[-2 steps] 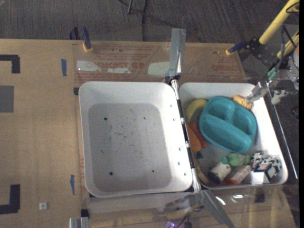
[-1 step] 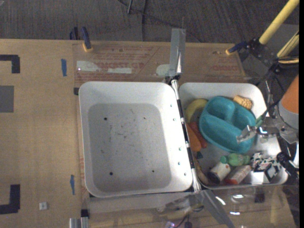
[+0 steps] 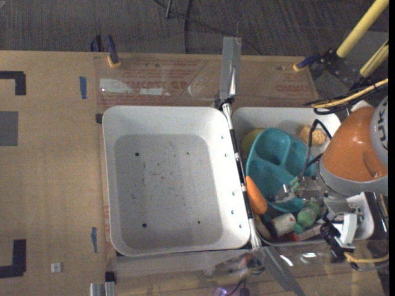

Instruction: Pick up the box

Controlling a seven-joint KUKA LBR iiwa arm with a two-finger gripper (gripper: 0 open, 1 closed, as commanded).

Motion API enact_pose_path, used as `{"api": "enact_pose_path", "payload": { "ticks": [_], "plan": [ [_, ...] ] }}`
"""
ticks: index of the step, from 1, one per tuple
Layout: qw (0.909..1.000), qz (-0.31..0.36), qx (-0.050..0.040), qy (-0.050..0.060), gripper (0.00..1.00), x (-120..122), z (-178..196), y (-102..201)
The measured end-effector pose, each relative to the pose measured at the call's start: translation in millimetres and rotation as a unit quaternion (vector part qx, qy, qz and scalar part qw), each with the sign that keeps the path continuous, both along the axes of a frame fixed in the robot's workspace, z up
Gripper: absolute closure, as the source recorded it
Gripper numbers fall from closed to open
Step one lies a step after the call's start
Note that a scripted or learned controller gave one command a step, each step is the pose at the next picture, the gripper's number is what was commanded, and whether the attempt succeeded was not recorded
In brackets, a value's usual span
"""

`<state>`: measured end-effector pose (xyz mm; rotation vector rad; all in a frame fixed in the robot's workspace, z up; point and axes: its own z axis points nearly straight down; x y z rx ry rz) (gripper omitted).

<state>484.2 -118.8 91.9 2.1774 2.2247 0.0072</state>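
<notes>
Here the arm (image 3: 355,153) reaches into the right bin (image 3: 271,117), over a teal tray (image 3: 274,159) and orange carrot (image 3: 255,194). Gripper (image 3: 295,193) state: cannot tell. Left bin (image 3: 117,128) sits beside it

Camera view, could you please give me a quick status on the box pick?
Arm over right bin, gripper low in the clutter. Box not identifiable. Teal tray, orange piece and green item crowd the spot.
</notes>
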Motion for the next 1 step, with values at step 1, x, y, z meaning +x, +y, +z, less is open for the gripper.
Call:
{"api": "enact_pose_path", "payload": {
  "ticks": [1],
  "plan": [
    [1.0000, 0.000, 0.0001, 0.000, 0.00, -0.1, -0.1, -0.2]
  ]
}}
